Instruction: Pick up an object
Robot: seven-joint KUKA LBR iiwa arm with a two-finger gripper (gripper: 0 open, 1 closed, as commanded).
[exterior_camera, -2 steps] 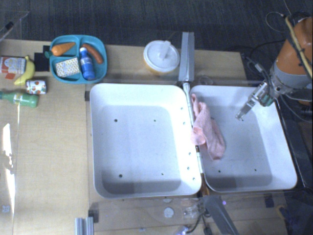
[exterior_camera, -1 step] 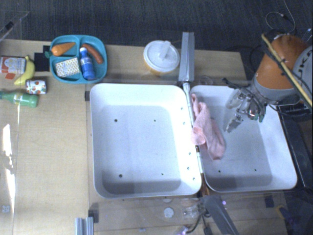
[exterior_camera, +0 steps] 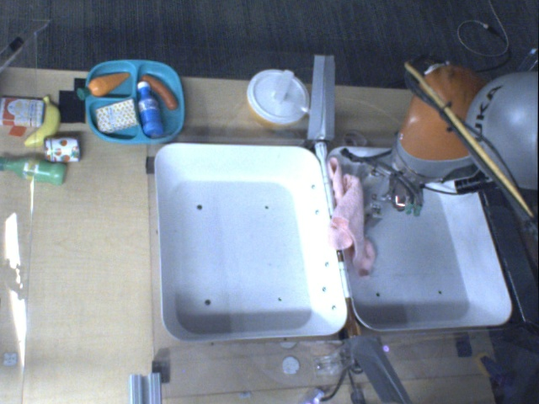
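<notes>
1. Pink cloth (exterior_camera: 347, 217), one in number, lies crumpled along the left wall of the right bin (exterior_camera: 438, 310), draped partly against the divider between the bins, toward nine o'clock within that bin.
2. One gripper (exterior_camera: 396, 196) hangs over the right bin's upper part, just beside the cloth at its three o'clock; whether its pincer is spread or pressed together cannot be told.
3. One grey arm (exterior_camera: 497, 133) with an orange band (exterior_camera: 438, 112) reaches in from three o'clock.
4. Two white bins sit side by side; the left bin (exterior_camera: 240, 242) shows bare floor.
5. One blue divided tray (exterior_camera: 135, 101) at eleven o'clock holds toy food and a small blue bottle.
6. One round white lid (exterior_camera: 278, 97) sits at twelve o'clock.
7. One banana (exterior_camera: 44, 124), one small can (exterior_camera: 61, 149) and one green bottle (exterior_camera: 34, 169) lie at nine o'clock.
8. Light wooden bench (exterior_camera: 84, 293) bears everything; dark carpet (exterior_camera: 253, 15) lies beyond.
</notes>
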